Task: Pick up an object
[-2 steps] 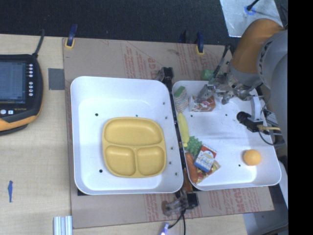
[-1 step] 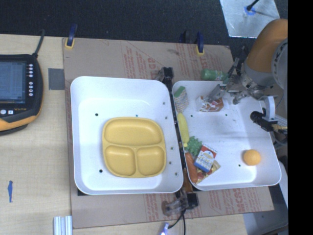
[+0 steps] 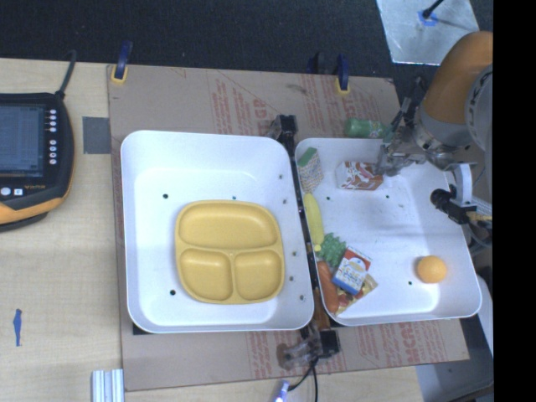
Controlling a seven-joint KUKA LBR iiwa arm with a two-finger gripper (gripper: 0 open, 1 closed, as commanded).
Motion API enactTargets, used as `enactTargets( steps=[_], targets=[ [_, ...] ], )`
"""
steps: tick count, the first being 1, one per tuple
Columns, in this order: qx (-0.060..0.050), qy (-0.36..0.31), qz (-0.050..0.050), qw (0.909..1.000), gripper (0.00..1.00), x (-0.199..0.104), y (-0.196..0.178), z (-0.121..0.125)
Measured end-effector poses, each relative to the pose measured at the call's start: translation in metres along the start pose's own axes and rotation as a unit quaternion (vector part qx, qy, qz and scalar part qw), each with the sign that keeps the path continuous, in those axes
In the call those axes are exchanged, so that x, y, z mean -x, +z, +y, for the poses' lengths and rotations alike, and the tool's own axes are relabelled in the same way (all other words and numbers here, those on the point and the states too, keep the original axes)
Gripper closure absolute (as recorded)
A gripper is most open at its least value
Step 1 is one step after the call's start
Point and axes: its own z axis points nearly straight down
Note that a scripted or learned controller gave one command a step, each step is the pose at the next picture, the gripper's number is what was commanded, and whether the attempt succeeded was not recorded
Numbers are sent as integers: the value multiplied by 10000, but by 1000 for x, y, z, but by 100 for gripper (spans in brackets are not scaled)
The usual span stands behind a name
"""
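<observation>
The right bin [image 3: 394, 224] holds a red-and-white packet [image 3: 358, 175] near its far edge and a small pale carton [image 3: 310, 169] at its far left corner. A yellow corn cob [image 3: 313, 216], a green leafy piece [image 3: 332, 248], an orange carrot [image 3: 326, 285] and a blue-and-red packet [image 3: 353, 272] lie along its left side. An orange ball [image 3: 430, 269] rests near the front right. My gripper [image 3: 394, 158] hangs low over the far part of this bin, just right of the red-and-white packet and touching or nearly touching its edge.
The left bin [image 3: 151, 182] holds a yellow divided plate [image 3: 229, 251]. A green object [image 3: 364, 127] lies on the cardboard behind the right bin. A teach pendant [image 3: 29, 153] sits at the far left of the bench.
</observation>
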Motion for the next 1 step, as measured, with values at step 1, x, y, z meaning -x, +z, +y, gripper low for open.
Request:
enactTargets(
  steps=[1],
  targets=[
    [-141, -18, 93, 9999, 100, -40, -73, -44]
  ],
)
